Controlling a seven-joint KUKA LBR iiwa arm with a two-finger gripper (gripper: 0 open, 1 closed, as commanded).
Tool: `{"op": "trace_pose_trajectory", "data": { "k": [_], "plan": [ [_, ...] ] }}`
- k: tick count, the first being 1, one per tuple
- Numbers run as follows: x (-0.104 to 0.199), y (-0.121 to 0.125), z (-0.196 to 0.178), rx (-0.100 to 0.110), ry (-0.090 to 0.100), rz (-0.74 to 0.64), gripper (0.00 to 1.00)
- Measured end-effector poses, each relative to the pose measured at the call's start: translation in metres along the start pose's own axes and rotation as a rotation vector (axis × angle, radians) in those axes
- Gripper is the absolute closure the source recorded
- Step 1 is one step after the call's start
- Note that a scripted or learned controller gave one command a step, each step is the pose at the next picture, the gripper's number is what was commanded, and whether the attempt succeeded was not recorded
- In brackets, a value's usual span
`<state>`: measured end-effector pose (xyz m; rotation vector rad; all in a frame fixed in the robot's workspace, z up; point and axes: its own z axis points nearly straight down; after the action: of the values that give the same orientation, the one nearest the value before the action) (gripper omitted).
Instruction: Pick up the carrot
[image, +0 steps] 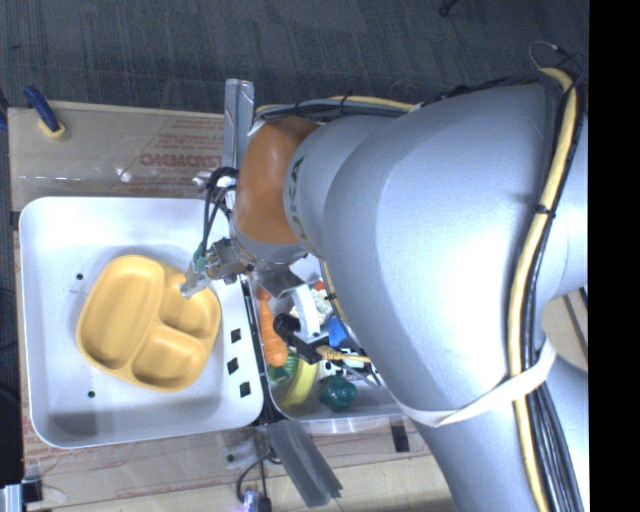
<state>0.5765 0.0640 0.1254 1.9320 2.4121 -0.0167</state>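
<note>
Risk, crowding: the carrot (272, 338) lies in the right bin (300, 415), hard against the wall it shares with the left bin, with a yellow banana-like toy (298, 378) and a green toy (338, 394) just beside its near end. I reckon fingers coming down here could close on a neighbour, or push the carrot along the wall instead of catching it.
Risk, wrong side: the gripper (193, 283) sits over the left bin (60, 420), at the rim of the yellow divided tray (140, 322). From where I stand, a descent from there would meet the tray and not the carrot, so it has to cross the dividing wall first.
Risk, view: the big grey arm (440, 260) covers most of the right bin, so how much room there is around the carrot's far end I cannot say.
Carrot: orange, lying lengthways along the bin wall, free of any grip, part of it tucked under the wrist.
Other clutter: a white and blue piece (322, 318) lies near the carrot on the side away from the wall.
Gripper state: too small and dark to read; I cannot tell whether it is open or closed, and I see nothing held in it.
Arm pose: it reaches in from the right, the orange band (262, 185) above the wrist, the wrist bent down over the shared wall, the tool end pointing towards the tray.
Far end: a sheet of card (110, 140) lies beyond the bins.
</note>
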Motion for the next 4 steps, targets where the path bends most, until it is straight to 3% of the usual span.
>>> {"op": "trace_pose_trajectory", "data": {
  "k": [1,2,3,4],
  "plan": [
    [0.0,0.051,-0.106,0.027,0.045,0.079,0.0],
    [0.088,0.045,-0.138,0.033,0.042,0.29,0.0],
    [0.135,-0.018,0.018,0.004,0.053,-0.189,0.0],
    [0.133,-0.019,0.012,0.01,0.051,-0.19,1.0]
  ]
}}
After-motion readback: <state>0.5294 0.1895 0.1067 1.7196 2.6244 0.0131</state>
